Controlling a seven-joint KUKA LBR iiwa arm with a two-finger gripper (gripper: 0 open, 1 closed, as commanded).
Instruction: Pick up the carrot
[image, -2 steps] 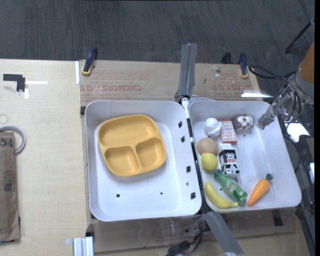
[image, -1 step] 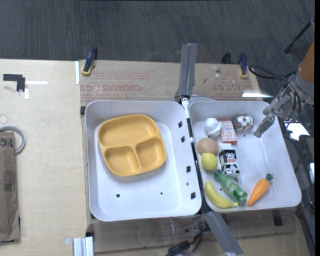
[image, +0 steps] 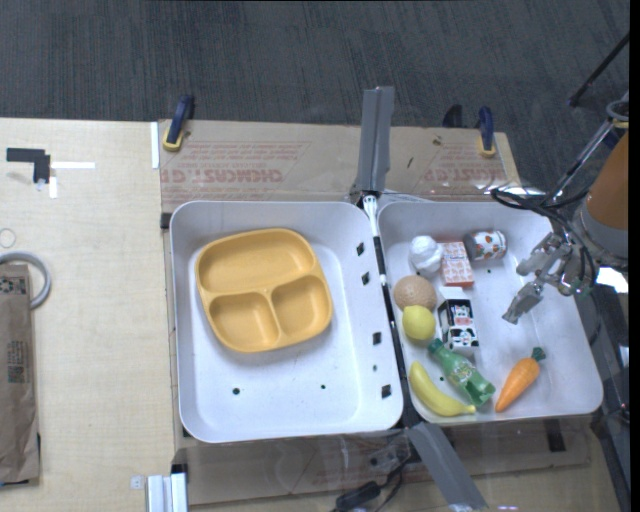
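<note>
Seen from the overhead camera view, the carrot (image: 517, 384) is lying in the right bin (image: 590, 400), near its front right corner, just right of the green bottle (image: 462, 369). Its long axis is running diagonally, leafy end pointing up and right toward the claw (image: 530, 285). The claw is hovering above the carrot in the frame, well apart from it, fingers spread and gripping nothing, touching nothing.

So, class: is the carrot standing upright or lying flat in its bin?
Lying flat. The carrot rests on its side on the floor of the right bin, green top pointing up-right, near the green bottle.
</note>
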